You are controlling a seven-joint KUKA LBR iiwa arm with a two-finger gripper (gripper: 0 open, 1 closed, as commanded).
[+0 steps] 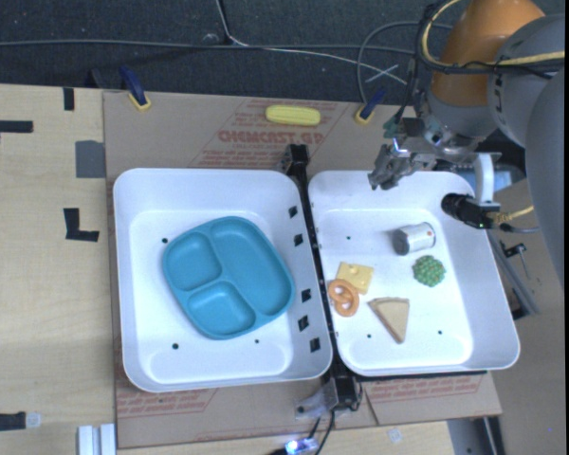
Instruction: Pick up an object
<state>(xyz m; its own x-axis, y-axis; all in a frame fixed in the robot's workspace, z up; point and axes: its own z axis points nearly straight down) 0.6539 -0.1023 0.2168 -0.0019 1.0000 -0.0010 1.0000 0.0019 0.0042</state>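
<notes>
End effector is hanging over the back edge of the right bin, can't tell what its grip is doing from here. Below it in that bin: small grey can, green broccoli, cheese piece, pretzel, bread slice. Left bin has a blue divided plate.

yellow banana on cardboard, blue clamps
</notes>
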